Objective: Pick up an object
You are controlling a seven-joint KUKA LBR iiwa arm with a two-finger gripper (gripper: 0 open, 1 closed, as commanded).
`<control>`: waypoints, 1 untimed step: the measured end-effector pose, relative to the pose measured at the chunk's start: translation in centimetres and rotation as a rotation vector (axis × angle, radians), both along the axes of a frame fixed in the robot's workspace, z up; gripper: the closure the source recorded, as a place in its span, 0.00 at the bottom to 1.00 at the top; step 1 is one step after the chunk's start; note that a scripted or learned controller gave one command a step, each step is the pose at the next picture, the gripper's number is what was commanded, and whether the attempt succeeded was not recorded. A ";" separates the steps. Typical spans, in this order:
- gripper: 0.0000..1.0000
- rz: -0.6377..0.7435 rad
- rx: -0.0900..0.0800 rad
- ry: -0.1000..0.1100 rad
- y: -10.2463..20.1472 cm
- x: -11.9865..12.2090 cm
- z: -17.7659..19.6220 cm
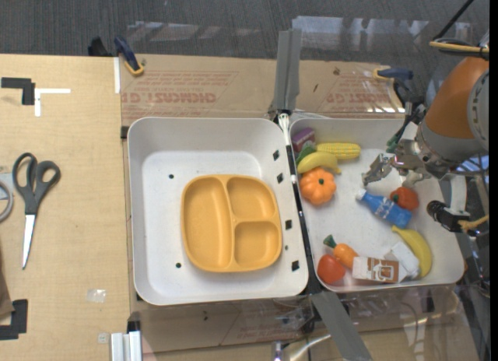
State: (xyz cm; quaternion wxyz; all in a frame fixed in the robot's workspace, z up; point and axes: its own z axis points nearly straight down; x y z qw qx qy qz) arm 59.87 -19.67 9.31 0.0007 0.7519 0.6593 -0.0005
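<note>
**Gripper above the right bin, holding nothing**

The arm (459,110) is cut off by the frame edge, so only its grey wrist and orange band are seen. The left bin (148,219) holds a yellow divided plate (231,222). The right bin (366,127) is the landmark: its near wall is partly hidden by a grey bar. Inside it lie a corn cob (336,150), a banana (417,247), a small pumpkin (318,186), a blue tube (384,207) and a carton (377,269); a purple thing at its far left corner is hard to identify. The gripper (379,169) hovers over the bin's middle, just above the blue tube. Its fingers are apart, with nothing between them.
</note>
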 end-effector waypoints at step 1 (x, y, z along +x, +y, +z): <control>0.00 -0.089 0.002 0.002 1.1 -5.0 -0.1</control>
